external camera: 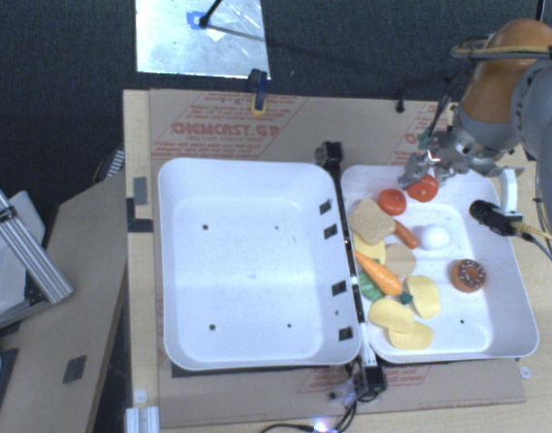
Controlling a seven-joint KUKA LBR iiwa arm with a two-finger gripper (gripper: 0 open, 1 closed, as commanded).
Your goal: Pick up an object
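While the arm [519,88] reaches in from the right, its gripper [427,171] hangs at the far edge of the right bin [510,332], just above a red tomato [422,188]. The tomato sits directly under the gripper's tip, but whether it is pinched or merely lying there cannot be told.

Taking the white egg [435,237] as the landmark: a second red tomato [391,201] lies up and to its left, close to the one beneath the gripper. A slice of bread [372,221] lies to the egg's left, with a small orange carrot [405,234] between the two. A chocolate doughnut [468,275] sits below and to the egg's right. A longer carrot [379,274] lies below and left of the egg, and yellow pieces [411,309] cluster further below it, toward the bin's near edge. Well to the egg's left, past the divider, is the left bin [181,332].
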